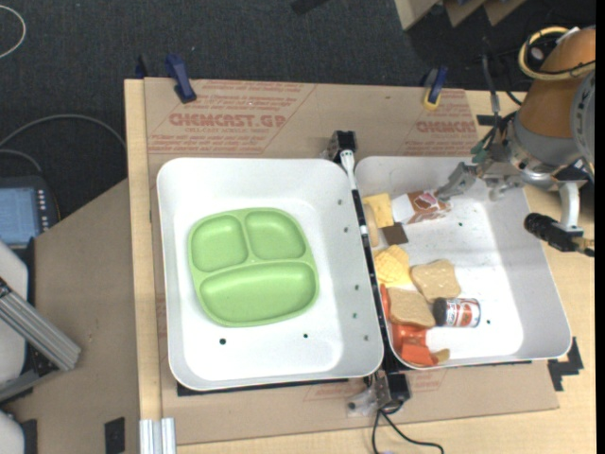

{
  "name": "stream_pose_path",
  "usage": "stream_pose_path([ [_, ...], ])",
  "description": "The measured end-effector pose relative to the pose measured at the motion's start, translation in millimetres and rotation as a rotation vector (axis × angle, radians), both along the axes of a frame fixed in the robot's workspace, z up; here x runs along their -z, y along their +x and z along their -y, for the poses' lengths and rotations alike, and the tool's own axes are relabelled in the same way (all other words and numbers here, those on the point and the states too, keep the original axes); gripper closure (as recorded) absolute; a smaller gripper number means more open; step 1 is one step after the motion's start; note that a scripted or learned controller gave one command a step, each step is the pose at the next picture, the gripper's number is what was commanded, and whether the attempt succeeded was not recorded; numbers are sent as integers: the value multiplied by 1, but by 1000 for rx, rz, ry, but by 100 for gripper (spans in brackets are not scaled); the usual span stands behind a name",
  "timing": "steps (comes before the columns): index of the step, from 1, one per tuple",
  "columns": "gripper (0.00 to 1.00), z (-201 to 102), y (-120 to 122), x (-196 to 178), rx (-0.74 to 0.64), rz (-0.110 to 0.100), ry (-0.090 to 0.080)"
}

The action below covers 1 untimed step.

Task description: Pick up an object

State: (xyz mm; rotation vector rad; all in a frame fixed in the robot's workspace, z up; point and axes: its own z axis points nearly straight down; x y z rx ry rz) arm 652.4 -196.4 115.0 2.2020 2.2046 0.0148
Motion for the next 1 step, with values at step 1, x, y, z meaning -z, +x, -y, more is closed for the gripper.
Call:
stream_pose_path([
  [1, 0, -35, -31, 14, 0, -7, 9],
])
